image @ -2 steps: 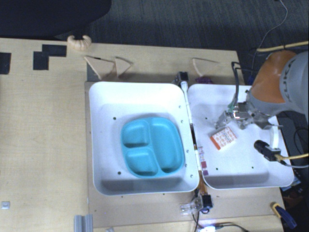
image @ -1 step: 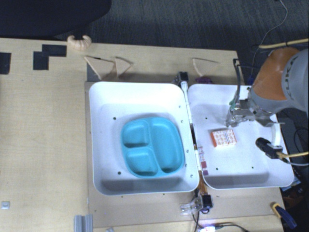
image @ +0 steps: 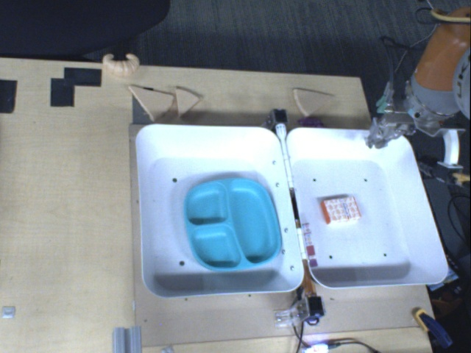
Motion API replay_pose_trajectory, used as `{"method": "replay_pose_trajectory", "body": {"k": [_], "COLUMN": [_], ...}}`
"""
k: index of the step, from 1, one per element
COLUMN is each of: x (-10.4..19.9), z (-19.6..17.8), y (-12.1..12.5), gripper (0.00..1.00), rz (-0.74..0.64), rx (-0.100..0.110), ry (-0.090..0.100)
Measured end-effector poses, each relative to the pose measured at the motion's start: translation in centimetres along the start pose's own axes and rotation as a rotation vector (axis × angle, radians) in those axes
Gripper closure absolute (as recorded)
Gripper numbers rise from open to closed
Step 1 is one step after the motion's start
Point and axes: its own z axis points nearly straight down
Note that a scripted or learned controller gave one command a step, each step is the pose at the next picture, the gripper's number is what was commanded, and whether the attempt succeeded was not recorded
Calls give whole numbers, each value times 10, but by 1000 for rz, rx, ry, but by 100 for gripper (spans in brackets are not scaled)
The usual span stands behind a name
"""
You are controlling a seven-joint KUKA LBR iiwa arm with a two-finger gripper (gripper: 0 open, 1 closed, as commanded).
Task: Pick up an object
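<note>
Two white bins: blue divided tray (image: 232, 223) centre of left bin (image: 158, 190), small patterned box (image: 340, 210) mid right bin (image: 397, 197); gripper (image: 383, 132) over its far right corner.

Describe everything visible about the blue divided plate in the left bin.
The blue divided plate is a turquoise, smooth, plastic-looking tray with rounded corners and three compartments: two smaller ones on the left, one long one on the right. It holds nothing, lies flat and slightly rotated on the floor of the left bin, and touches nothing else.
</note>
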Motion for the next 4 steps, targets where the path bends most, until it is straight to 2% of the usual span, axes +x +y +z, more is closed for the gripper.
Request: {"method": "replay_pose_trajectory", "body": {"k": [1,2,3,4], "x": [1,54,83,83], "z": [1,85,84,72], "y": [-1,-14,-99,-96], "gripper": [0,0,0,100], "rz": [0,-1,3,2], "rx": [3,3,3,-4], "ry": [1,2,3,2]}}
